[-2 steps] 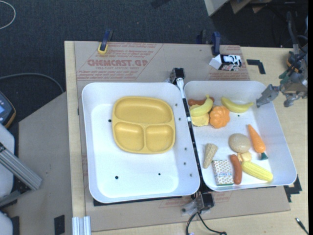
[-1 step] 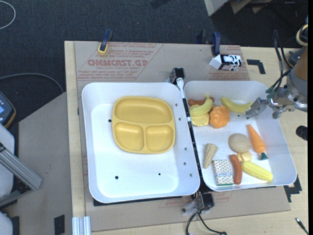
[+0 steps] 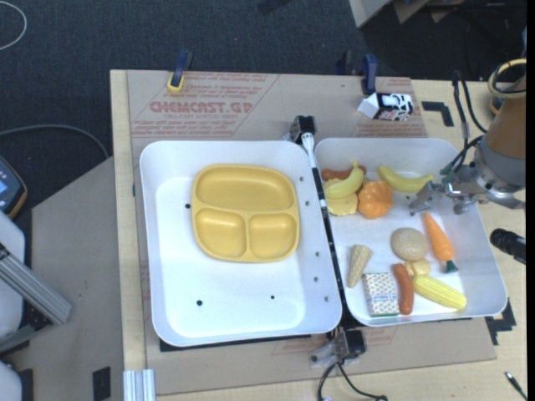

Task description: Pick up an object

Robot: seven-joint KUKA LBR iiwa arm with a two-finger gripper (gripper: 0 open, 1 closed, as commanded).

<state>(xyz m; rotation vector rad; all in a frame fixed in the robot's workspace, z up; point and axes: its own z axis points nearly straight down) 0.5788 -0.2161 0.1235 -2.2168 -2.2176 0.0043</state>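
A: status on the pick?

B: Arm w/ orange band comes in from the right edge of frame. Claw (image 3: pixel 436 192) sits over the upper right part of the right shallow white plastic bin (image 3: pixel 493 284), metal fingers pointing left. Can't tell if it's spread or clenched, too small and dark at this angle. Nothing visibly between the fingers, so I'd call it not holding anything.

A: nearest target?

B: Two candidates. Yellow plastic banana (image 3: pixel 405 179) lies just left of the claw and slightly up-frame, tip right beside the fingers, maybe touching, can't say. Long axis runs roughly left-right, slight curve. Orange plastic carrot w/ green end (image 3: pixel 438 238) is just below the claw in frame, long axis running top-left to bottom-right.

A: other stuff in that bin?

B: Second yellow banana-shaped piece (image 3: pixel 344 192) and a round orange fruit (image 3: pixel 375 200) upper left of the bin, beige oval potato-like lump (image 3: pixel 410 243) mid, pale cone-shaped piece (image 3: pixel 359 263), small printed carton (image 3: pixel 381 293), red sausage-shaped piece (image 3: pixel 404 287), yellow corn cob (image 3: pixel 439 291) lower right. All farther off.

A: left bin?

B: Yellow three-compartment plastic tray (image 3: pixel 246 211) in the left white bin (image 3: pixel 167 291). Well apart from the claw, not relevant imo.

A: call?

B: Guess: banana's the closest, claw needs a short move left + down, fingers closing across its short axis. Carrot as fallback. Pick not done yet.
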